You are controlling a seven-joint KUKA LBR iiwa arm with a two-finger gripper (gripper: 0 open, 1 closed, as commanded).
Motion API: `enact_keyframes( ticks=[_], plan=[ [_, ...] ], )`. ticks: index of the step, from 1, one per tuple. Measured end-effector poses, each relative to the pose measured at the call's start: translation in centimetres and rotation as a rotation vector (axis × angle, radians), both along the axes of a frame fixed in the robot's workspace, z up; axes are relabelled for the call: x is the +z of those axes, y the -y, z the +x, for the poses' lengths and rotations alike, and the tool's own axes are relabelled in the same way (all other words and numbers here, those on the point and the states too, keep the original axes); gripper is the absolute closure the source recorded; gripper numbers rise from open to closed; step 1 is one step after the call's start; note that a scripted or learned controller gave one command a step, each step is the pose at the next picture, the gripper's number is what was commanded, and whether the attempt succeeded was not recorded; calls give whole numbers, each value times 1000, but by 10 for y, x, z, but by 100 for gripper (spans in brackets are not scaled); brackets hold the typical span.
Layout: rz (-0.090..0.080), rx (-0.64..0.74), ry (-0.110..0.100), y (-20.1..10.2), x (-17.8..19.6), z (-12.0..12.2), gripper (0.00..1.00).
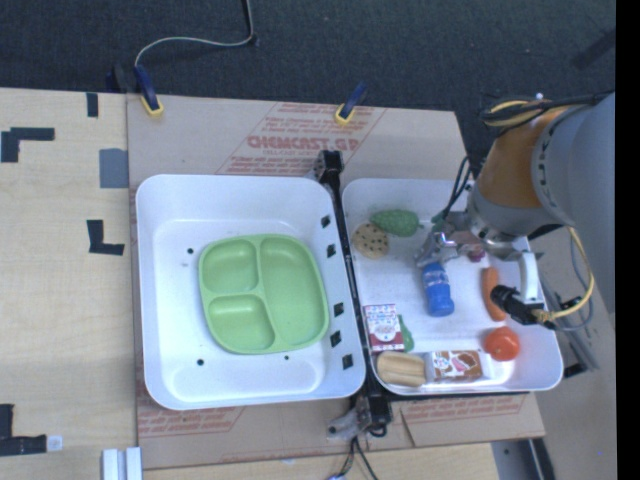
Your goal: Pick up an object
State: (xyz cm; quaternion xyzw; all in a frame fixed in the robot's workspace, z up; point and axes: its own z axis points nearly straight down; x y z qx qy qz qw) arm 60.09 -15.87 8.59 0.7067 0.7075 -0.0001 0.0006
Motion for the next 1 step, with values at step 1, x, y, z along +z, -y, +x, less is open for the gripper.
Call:
enact_keyframes(
  ticks=[1],
  plan=[
    [2, 0, 0, -43, 0, -42, 0]
  ],
)
